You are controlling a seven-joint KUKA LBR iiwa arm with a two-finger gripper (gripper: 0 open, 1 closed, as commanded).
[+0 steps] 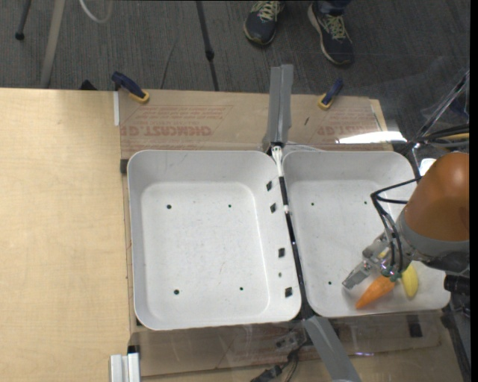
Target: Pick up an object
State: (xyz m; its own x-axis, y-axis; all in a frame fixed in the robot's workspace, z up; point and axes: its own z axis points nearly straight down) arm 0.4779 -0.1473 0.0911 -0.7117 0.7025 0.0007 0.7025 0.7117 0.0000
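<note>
Camera view: carrot [374, 292] just beneath claw [371, 270].

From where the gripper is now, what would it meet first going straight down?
Most likely the orange carrot-like object, lying under the gripper in the right bin; depth is unclear from this slanted view.

1. Dark grey carpeted floor [149, 45] across the top, crossed by thin tripod legs [208, 41] and a pale slanted post [51, 41].
2. Two sneakers [299, 22] standing on the carpet near the top middle.
3. Light wooden bench top [60, 224] filling the left side.
4. Brown cardboard sheet [187, 123] with mirrored red print lying on the bench, held by two blue-and-yellow clamps [131, 86] at its far edge.
5. Grey bar [280, 104] running down the middle.
6. Even, soft lighting, no strong shadows.
</note>
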